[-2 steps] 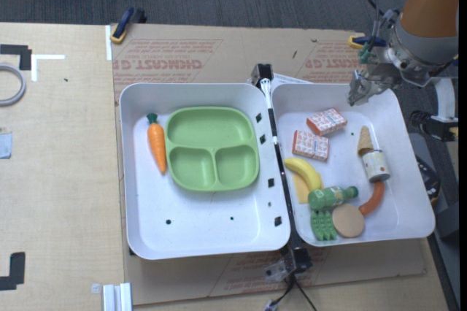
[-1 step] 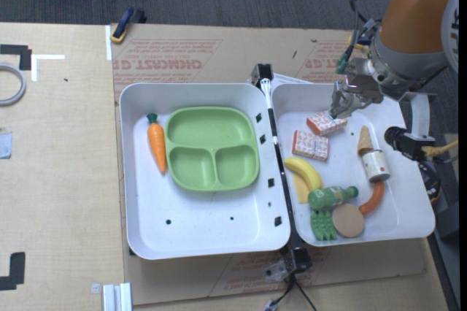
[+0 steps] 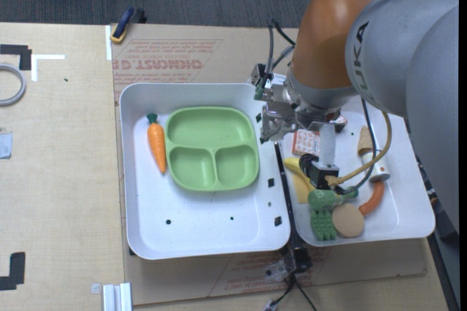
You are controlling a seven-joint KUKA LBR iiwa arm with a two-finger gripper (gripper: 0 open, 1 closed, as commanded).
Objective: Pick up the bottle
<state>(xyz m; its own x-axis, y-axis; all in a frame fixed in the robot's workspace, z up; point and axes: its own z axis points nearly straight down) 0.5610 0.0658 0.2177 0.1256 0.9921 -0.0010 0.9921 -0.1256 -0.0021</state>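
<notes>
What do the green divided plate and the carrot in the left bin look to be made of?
The green divided plate looks like moulded plastic with a matte finish: even colour, rounded compartment walls, soft sheen. The carrot beside it seems a toy, probably plastic or rubber: flat, uniform orange and a plain green top. Which of the two I cannot tell.

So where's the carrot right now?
The carrot lies in the left bin, along the left edge of the green plate, leafy end pointing to the far side.

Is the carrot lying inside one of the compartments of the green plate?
No. The carrot lies on the left bin floor, beside the green plate's left edge.
</notes>
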